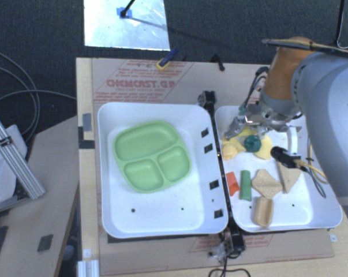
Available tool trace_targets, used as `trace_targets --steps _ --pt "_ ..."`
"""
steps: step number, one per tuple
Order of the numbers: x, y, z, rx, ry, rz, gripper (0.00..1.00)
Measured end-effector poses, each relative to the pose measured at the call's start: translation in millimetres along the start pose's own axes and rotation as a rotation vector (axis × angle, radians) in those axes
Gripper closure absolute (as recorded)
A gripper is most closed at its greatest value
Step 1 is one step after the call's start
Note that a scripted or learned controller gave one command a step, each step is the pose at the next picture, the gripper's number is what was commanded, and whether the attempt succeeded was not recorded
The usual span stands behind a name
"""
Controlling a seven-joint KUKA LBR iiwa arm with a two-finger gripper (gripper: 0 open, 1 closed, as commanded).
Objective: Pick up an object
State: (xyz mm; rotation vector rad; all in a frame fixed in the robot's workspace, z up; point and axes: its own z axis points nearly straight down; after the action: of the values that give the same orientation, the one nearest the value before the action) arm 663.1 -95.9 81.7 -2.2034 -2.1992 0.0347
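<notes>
Approach step in hand. Gripper [238, 127] low in right bin [322, 217], far corner, just above yellow toys [230, 150] beside teal piece [253, 143]. Jaw state: cannot tell. Nothing visibly held. Next: descend onto yellow toy, clamp, lift.

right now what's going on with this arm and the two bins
The grey arm reaches in from the right and has its pincer lowered over the back of the right bin, just above a heap of toy food: a teal piece and yellow pieces. Nothing is visibly gripped. The left bin holds a green divided plate.
</notes>
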Motion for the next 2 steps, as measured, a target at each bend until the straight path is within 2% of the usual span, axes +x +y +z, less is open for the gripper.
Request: trace_targets --steps 1,2 --pt "-1.9 -1.9 -10.3 0.002 -0.002 -0.001 1.00" --pt "-8.2 -60.0 -0.1 -0.033 -0.004 -0.001 1.00"
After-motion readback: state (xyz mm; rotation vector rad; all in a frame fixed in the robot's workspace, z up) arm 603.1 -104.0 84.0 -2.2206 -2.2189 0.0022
